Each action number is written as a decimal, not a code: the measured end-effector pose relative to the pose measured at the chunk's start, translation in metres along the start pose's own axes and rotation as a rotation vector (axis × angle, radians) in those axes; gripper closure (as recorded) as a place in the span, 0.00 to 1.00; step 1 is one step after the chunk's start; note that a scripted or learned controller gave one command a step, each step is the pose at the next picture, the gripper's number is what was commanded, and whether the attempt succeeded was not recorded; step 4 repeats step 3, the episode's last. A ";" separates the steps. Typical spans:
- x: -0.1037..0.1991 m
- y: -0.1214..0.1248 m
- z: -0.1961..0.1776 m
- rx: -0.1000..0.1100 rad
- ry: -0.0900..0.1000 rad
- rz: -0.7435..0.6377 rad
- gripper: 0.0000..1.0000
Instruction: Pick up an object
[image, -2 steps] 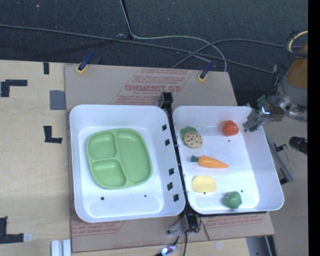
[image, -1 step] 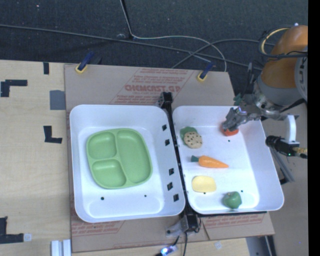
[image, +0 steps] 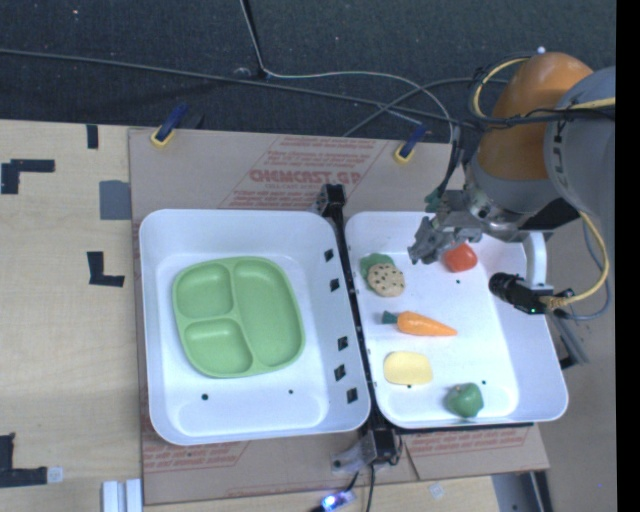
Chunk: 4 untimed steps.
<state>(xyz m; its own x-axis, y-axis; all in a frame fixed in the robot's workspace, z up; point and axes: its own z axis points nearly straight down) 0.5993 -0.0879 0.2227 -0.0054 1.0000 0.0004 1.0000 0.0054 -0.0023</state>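
My gripper (image: 432, 242) hangs over the far part of the right bin (image: 500, 340), just left of a red tomato-like object (image: 461, 259) and not visibly touching it. Nothing shows held in the gripper. A speckled cookie (image: 386, 281) lies to the gripper's lower left, with a small dark green piece (image: 374, 263) at its far edge. An orange carrot (image: 426, 323) lies mid-bin. A pale yellow piece (image: 408, 368) and a green pepper-like piece (image: 464, 400) sit near the front.
The left bin (image: 170, 240) holds a green divided plate (image: 238, 315). A black divider (image: 345, 300) runs between the bins. Cables and a black fitting (image: 520, 290) hang at the right bin's right rim. Cardboard lies under both bins.
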 end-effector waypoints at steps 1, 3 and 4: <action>0.059 -0.001 0.009 0.000 0.001 -0.001 1.00; 0.164 0.005 -0.001 -0.002 0.001 -0.001 1.00; 0.164 0.005 -0.001 -0.002 0.001 -0.001 1.00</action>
